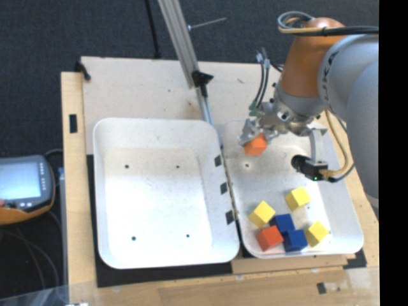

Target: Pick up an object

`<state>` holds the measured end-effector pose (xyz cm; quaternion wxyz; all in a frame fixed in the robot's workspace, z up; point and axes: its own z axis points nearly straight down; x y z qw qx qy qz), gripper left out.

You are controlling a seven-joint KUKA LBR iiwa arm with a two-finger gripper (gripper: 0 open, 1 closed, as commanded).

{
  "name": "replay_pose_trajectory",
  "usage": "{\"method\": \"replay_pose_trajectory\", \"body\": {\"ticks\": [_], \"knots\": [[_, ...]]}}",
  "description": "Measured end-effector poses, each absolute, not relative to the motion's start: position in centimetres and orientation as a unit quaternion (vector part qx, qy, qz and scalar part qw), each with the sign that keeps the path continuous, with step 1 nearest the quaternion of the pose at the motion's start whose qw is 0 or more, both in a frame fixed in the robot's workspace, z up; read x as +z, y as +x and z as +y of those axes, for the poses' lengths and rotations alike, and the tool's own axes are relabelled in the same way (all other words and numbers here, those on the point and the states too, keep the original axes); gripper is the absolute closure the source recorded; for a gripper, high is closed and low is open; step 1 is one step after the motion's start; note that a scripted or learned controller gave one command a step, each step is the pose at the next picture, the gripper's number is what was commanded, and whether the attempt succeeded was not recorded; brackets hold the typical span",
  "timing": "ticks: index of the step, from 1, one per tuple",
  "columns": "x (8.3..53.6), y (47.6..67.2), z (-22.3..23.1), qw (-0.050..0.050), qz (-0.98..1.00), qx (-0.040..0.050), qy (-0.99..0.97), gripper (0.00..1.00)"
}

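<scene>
An orange block (pixel 256 146) hangs between the fingers of my gripper (pixel 255 137), above the far left part of the right bin (pixel 347 199). The gripper is shut on it. Lower in that bin lie several blocks: a yellow block (pixel 261 213), another yellow block (pixel 298 199), a third yellow block (pixel 317 233), an orange-red block (pixel 269 237) and two blue blocks (pixel 288 231) packed together near the front edge.
The left bin (pixel 159 193) sits beside the right one, with black clips along the shared rim. A slanted metal rail (pixel 182 40) rises behind the bins. A cable with a black connector (pixel 310 166) hangs off the wrist over the right bin.
</scene>
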<state>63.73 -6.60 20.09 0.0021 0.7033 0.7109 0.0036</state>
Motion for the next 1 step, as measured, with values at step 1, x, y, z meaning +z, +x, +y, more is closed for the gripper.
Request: {"method": "replay_pose_trajectory", "body": {"ticks": [1], "knots": [[19.64,65.14,-0.04,0.000,0.710,0.0013,0.704,1.00]]}}
